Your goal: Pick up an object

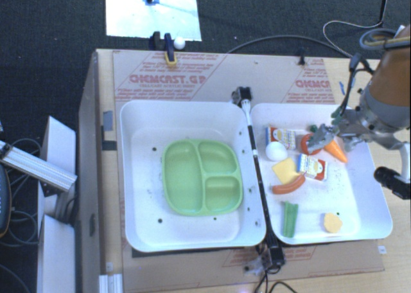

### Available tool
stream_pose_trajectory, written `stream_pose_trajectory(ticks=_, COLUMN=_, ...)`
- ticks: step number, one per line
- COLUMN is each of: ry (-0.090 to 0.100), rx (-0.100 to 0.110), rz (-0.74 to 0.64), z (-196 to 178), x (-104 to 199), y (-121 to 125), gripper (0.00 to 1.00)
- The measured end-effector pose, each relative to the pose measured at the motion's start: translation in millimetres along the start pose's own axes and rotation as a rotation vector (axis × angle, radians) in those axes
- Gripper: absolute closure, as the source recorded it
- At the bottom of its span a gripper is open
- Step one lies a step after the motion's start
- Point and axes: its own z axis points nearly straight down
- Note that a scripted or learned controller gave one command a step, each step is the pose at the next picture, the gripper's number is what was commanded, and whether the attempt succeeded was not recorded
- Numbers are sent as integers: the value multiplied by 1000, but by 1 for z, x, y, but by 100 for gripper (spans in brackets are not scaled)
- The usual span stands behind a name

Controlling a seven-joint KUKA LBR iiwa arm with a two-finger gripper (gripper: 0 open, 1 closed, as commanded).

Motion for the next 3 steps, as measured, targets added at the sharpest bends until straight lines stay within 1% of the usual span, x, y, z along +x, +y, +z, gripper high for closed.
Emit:
stream_pose_trajectory(ticks=1, ry=1, rx=4, rz=1, z=127, x=4, y=28, gripper=0)
stream_pose_trajectory(ticks=2, ry=-4, rx=-2, rz=1, z=163, x=0, y=69, gripper=0)
stream_pose_trajectory(ticks=3, ry=2, rx=21, rz=4, z=166, x=-1, y=109, gripper=0)
